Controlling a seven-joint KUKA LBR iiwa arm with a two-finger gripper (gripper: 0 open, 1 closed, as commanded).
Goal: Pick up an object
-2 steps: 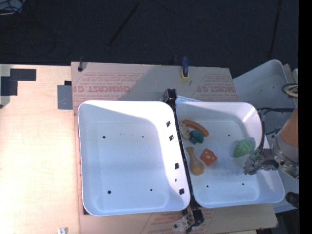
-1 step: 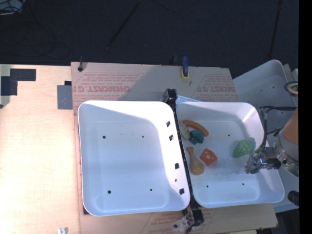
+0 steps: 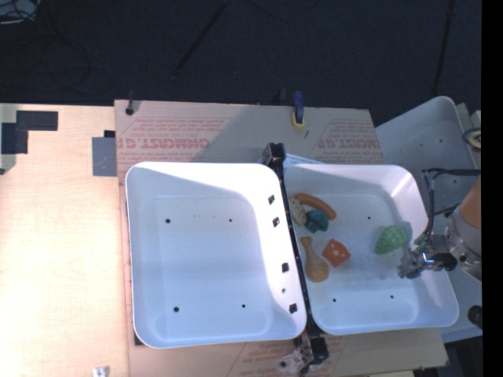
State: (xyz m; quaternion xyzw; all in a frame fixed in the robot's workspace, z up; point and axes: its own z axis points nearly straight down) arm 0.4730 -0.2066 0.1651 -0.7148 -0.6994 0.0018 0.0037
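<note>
Bright bench, dark backdrop, soft focus

Arm (image 3: pixel 471 234) cut off by the right edge; its upper links lie outside the frame. Gripper (image 3: pixel 414 265) small and blurred at the right bin's (image 3: pixel 369 320) right wall. Near the divider, a pale object (image 3: pixel 299 208) lies partly under an orange one (image 3: pixel 317 204); its kind cannot be told. Beside them, a teal object (image 3: pixel 317 221) is too small to identify.
</note>
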